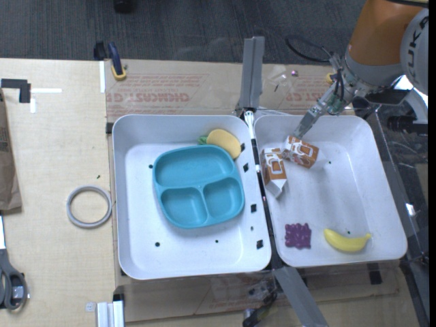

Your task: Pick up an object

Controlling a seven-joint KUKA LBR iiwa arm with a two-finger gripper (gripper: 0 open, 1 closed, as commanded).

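Brown-and-white carton [302,152] near the right bin's [381,176] far edge sits just under my gripper [304,126], jaw state unclear; next I must descend and close.

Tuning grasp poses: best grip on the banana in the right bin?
Grip the banana across its thick middle, coming straight down from above. It lies flat near the front wall of the right bin, long axis left-right, so span its narrow width; purple grapes sit clear to its left.
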